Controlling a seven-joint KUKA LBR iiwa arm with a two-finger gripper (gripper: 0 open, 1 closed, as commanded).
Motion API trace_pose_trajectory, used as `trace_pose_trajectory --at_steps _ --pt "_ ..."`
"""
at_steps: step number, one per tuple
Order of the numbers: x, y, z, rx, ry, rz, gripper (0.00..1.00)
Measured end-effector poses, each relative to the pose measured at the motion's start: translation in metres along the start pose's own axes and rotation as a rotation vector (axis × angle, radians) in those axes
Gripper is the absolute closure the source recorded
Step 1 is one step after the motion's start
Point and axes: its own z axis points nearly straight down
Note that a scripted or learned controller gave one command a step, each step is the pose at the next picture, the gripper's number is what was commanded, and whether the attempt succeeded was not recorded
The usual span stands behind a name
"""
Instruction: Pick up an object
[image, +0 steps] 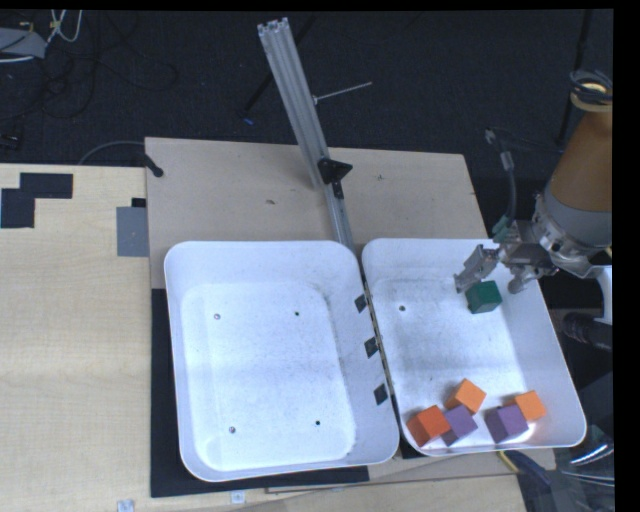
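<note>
1. While the gripper (497, 268) hangs over the far end of the right bin (560, 350), its fingers look spread, one out to the left and one to the right, with the green cube (485, 297) just below and between them — not pinched as far as this view shows.
2. The green cube sits on the bin floor or barely off it; I cannot tell which from above at this slant, so contact is uncertain.
3. Risk: the cube looks off-centre, nearer the left finger. A close from here could shove it sideways instead of trapping it — a miss.
4. Risk: it lies close to the far rim of the right bin. A descent could catch a finger on the wall, or push the cube against it and tip it.
5. Risk: a corner-on pinch. The cube's faces look turned relative to the fingers, so it could twist out on lift.
6. Other candidates sit well apart at the near end: three orange cubes (468, 395) and two purple cubes (506, 422), bunched and touching, harder to isolate.
7. The left bin (185, 300) on the desk (80, 330) plays no part here.
</note>
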Motion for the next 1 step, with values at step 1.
trace_pose_trajectory --at_steps 1 --pt "-0.0149 0.0354 -0.0969 -0.010 -0.004 -0.007 0.00"
